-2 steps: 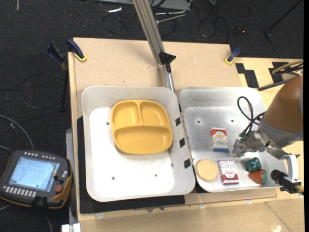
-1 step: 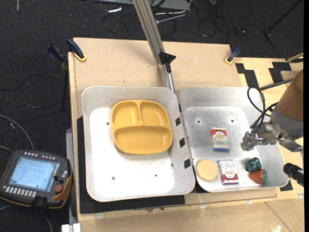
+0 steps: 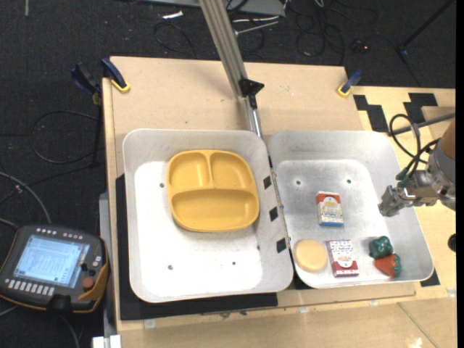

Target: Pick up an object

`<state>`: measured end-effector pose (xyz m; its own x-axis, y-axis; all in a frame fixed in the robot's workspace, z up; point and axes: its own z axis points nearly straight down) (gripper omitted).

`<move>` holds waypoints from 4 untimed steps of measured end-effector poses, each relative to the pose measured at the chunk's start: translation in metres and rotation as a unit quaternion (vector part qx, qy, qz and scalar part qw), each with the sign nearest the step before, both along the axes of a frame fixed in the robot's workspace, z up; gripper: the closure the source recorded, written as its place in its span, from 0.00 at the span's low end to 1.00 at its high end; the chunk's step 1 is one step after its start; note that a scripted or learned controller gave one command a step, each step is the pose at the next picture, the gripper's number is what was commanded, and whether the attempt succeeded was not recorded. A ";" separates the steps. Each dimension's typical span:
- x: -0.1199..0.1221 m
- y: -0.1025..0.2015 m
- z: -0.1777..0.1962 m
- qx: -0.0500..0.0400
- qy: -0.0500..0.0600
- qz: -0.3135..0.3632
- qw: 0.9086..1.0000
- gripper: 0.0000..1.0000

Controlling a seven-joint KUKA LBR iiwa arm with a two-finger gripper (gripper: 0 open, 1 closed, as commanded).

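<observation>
In the right bin lie a small white and blue carton, a red and white carton, a pale round cookie-like disc, a dark green toy and a red strawberry-like toy. My gripper hangs at the right bin's right edge, above and to the right of the cartons. Nothing shows between its fingers.
The left bin holds a yellow divided plate. A metal pole slants down to the gap between the bins. A teach pendant lies on the floor at the left. Clamps sit at the bench corners.
</observation>
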<state>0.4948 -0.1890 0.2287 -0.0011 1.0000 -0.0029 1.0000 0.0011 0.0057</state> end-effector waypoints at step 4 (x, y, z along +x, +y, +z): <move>0.065 0.137 0.043 0.002 0.002 0.003 1.000 1.00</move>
